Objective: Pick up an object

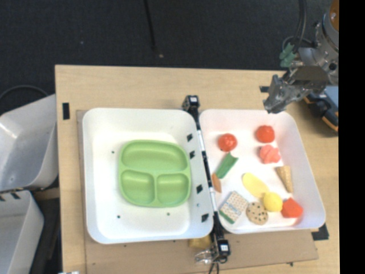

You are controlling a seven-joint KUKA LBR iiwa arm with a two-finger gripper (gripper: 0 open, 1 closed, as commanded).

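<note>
Gripper (275, 103) hangs above right bin's (245, 119) far rim, off the toys, likely staging a descent. Cannot tell jaw state. Nearest target: red ball (264, 133) just below it, clear space around. Cone (285, 178) and orange piece (291, 208) crowd the right wall; harder approach

My arm (328, 16) runs off the right edge of the frame at the upper right, so most of it is cut away. My gripper (275, 103) hangs dark at the upper right, too blurred for me to make out its tips. A grey-white tub (23, 147) at the left edge is cut off. At the bottom centre, a small metal clip (208, 257) meets the lower edge, too small to tell apart
</note>
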